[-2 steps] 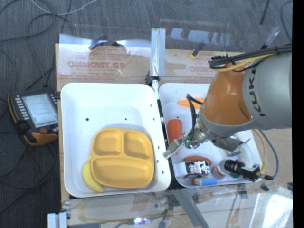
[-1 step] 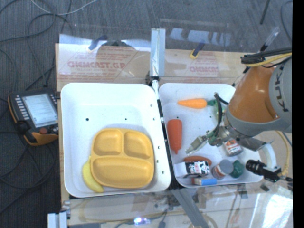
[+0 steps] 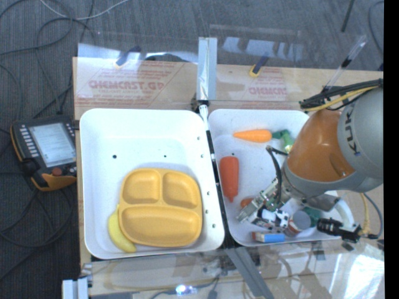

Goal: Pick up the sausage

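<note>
- gripper (image 3: 250, 212) low in the right bin (image 3: 249, 120), fingers look apart, nothing between them
- sausage (image 3: 229, 176) lies just up-left of the fingertips, against the bin's left wall, not touched
- risk: closing here grabs air, or the small red piece (image 3: 247, 202) right by the tips
- wall could block a finger; clutter (image 3: 269, 236) just below may snag

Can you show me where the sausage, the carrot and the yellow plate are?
sausage (image 3: 229, 177): camera view, middle of its red body.
carrot (image 3: 252, 136): camera view, middle of its orange body.
yellow plate (image 3: 161, 228): camera view, floor of its big front compartment.
</note>
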Robot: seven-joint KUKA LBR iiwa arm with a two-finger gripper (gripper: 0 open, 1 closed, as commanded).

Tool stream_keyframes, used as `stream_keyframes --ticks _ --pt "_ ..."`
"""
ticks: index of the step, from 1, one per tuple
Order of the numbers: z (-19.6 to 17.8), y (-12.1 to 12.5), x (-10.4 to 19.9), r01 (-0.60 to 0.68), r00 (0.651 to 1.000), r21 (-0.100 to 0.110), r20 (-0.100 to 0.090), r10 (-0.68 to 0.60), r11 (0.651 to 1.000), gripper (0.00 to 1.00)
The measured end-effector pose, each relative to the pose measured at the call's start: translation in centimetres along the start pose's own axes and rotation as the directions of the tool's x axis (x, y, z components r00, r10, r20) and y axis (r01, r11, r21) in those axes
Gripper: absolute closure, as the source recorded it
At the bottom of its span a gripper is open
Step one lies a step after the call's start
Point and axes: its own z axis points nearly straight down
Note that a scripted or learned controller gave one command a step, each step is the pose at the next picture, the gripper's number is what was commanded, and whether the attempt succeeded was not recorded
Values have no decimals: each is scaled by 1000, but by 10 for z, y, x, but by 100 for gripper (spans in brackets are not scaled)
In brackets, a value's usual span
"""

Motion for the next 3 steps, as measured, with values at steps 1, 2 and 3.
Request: stream_keyframes --ticks 1,2,3 --pt "0 0 0 0 1000 0 0 0 1000 0" --pt "-7 3 0 2 1000 -3 -1 -2 1000 100" --pt "-141 65 33 66 998 2 4 -66 998 100"
